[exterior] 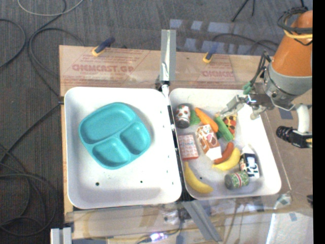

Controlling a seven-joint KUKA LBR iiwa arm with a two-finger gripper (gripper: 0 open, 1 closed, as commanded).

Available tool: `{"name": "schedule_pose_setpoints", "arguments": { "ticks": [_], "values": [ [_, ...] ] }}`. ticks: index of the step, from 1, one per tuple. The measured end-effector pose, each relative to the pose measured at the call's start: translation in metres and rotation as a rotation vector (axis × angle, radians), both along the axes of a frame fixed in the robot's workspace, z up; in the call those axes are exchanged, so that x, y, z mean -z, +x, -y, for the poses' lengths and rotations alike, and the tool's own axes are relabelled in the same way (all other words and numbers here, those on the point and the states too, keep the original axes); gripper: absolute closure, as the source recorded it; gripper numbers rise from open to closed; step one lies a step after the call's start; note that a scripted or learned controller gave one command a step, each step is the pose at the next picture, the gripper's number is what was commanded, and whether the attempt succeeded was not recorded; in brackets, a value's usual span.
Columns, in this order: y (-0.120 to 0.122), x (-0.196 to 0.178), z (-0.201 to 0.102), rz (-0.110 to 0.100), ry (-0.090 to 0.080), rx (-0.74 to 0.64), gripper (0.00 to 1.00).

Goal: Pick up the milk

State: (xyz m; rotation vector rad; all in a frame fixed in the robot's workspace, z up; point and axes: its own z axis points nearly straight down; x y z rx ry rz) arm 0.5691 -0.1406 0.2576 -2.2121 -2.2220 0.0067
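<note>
The milk (pixel 207 139) is a small white and red carton lying in the middle of the right bin (pixel 270 151), among other toy foods. My gripper (pixel 242 107) hangs over the bin's far right part, above and to the right of the milk and well apart from it. Its two fingers look spread, with nothing between them. The orange-banded wrist (pixel 294 50) rises to the upper right.
Around the milk lie a pink box (pixel 188 146), a can (pixel 183 116), a carrot (pixel 205 118), a green vegetable (pixel 224 127), two bananas (pixel 197 181), a dark carton (pixel 250 165) and a green can (pixel 236 180). The left bin holds a teal divided plate (pixel 116 134).
</note>
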Motion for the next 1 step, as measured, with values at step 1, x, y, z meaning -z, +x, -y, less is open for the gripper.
{"name": "schedule_pose_setpoints", "arguments": {
  "ticks": [1],
  "values": [
    [-0.0114, 0.1437, -0.0246, 0.0, 0.002, -0.138, 0.0]
  ]
}}
